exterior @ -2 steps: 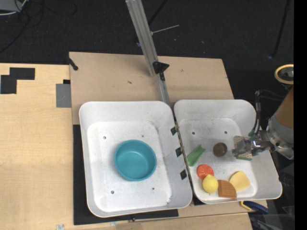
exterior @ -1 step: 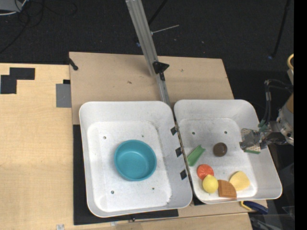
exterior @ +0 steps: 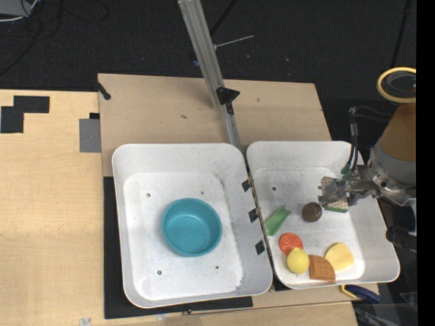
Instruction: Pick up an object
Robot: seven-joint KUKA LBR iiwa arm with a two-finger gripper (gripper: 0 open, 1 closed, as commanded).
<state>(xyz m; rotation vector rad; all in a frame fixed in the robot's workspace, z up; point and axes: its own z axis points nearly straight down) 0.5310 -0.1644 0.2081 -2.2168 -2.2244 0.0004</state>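
The right bin (exterior: 299, 156) holds several small objects. A green wedge (exterior: 276, 219) lies near its left wall, with a dark brown ball (exterior: 311, 212) to its right. A red tomato (exterior: 290, 242), a yellow lemon (exterior: 298, 261), an orange-brown piece (exterior: 321, 268) and a pale yellow piece (exterior: 340, 256) cluster at the front. My gripper (exterior: 333, 194) is low over the bin's right side, just right of the brown ball. A small green thing (exterior: 338, 208) peeks out under it, partly hidden.
The left bin (exterior: 136, 161) holds a teal bowl (exterior: 192, 226). A slanted metal rail (exterior: 204, 43) runs from the back down to the gap between the bins. Black clips (exterior: 253, 214) sit along the bins' shared edge. The grey arm (exterior: 401, 148) stands at the right bin's right rim.
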